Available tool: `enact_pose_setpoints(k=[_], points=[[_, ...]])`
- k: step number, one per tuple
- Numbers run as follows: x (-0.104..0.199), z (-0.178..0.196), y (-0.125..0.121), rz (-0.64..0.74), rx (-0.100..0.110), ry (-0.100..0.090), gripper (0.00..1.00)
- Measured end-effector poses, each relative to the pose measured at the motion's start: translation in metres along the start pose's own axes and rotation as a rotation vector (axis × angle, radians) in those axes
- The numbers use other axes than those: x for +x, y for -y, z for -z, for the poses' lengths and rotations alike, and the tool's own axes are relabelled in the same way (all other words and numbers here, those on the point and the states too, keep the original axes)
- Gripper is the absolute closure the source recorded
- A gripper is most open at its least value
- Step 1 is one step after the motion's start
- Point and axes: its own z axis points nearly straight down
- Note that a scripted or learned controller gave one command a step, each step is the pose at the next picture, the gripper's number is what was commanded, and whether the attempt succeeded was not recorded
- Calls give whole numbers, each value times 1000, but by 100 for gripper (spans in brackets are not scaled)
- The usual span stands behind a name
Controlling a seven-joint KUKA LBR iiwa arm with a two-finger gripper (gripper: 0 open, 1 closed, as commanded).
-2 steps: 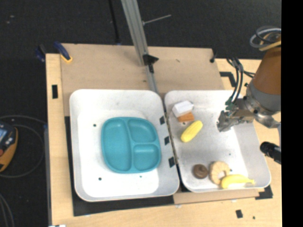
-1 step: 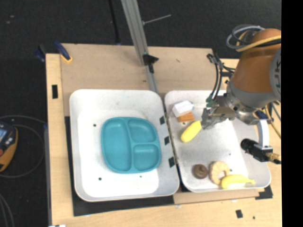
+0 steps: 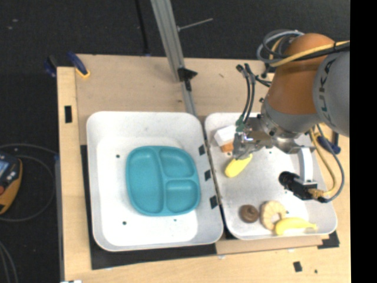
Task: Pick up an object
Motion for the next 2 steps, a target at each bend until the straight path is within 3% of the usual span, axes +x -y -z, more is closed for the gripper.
enact_pose_setpoints(k=[2], points=[[109, 6, -7, 3, -2, -1, 100]])
